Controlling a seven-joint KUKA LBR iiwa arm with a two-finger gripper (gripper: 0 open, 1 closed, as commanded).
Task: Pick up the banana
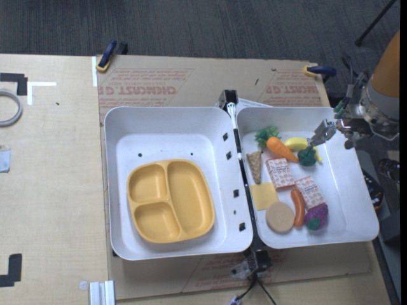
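The banana lies in the right bin, just right of the carrot and touching a green toy. The gripper hangs just right of the banana, holding nothing; its spread I cannot tell. Probably a light, stiff, smooth toy, the banana is best pinched across its middle.

The flat brown cardboard sheet under the two white bins carries red block print — it seems to read "CHEMZT GF", though not with certainty. The same red print sits on the cardboard to the right — too faint to read.
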